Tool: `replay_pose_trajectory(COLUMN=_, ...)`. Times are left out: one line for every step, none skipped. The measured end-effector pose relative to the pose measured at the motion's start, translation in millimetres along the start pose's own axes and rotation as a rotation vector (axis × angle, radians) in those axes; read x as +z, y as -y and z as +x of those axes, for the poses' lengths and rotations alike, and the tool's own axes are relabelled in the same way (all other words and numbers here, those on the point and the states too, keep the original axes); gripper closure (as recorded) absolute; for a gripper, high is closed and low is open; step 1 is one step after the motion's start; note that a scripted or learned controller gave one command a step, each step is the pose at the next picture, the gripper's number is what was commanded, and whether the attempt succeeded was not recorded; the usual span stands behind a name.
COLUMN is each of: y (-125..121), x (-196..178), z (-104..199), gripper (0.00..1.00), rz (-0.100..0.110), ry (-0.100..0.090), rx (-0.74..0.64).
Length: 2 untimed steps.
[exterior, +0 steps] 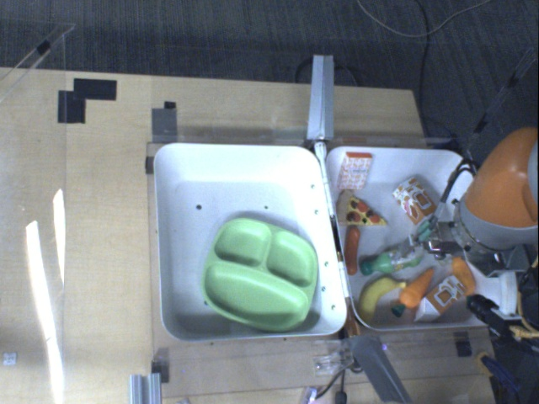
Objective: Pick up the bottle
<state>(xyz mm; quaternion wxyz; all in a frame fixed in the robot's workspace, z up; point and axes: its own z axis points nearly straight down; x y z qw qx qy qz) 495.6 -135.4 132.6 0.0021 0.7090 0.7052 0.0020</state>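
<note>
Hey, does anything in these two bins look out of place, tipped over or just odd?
Nothing looks spilled or broken. The green bottle lies on its side in the right bin, crowded among a banana, carrot, sausage and pizza slice. The left bin holds a green divided plate, which sits askew.

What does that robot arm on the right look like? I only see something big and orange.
That big rounded orange shape is a band on the arm, with grey casing just below it. From there a small metal pincer sticks out toward the bin of toys, silvery with dark parts. A thin dark cable curves alongside it. The pincer is too small and blurred here to make out finer markings.
</note>
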Motion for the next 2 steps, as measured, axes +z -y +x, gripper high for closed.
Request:
replay_pose_trajectory(y=-1.2, x=31.1, z=33.8, gripper=0.00, rz=-0.032, ry=0.012, rx=-0.130)
replay_pose_trajectory(y=-8.4, x=13.8, z=32.0, gripper=1.00, rz=-0.056, ry=0.018, rx=-0.127)
